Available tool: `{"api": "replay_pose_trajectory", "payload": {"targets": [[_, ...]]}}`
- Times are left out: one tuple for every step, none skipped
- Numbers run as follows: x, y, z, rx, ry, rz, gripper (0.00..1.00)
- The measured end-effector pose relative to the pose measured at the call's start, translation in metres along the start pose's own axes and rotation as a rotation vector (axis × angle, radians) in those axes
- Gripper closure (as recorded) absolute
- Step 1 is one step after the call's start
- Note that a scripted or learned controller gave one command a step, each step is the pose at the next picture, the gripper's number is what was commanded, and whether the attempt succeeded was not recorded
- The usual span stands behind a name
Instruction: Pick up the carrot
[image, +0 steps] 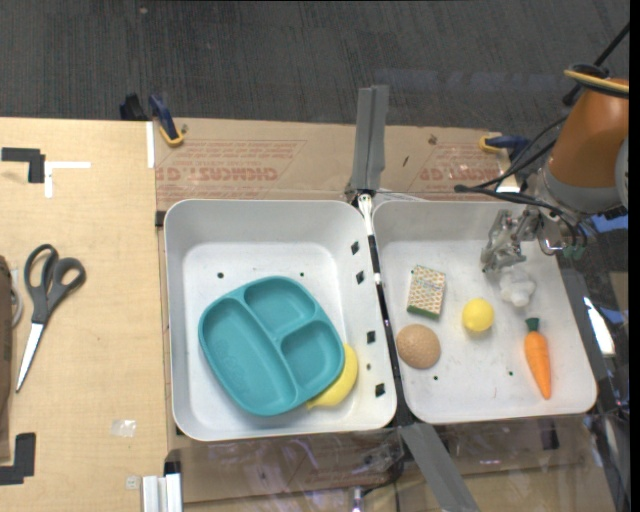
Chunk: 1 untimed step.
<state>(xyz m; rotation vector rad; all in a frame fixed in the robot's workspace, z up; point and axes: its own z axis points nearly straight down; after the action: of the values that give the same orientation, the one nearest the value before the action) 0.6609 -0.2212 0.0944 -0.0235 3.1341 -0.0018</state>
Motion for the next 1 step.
{"api": "replay_pose_trajectory", "payload": {"targets": [[0.0845,0.0006,0.0005,0.0,0.004,0.149,1.0]]}}
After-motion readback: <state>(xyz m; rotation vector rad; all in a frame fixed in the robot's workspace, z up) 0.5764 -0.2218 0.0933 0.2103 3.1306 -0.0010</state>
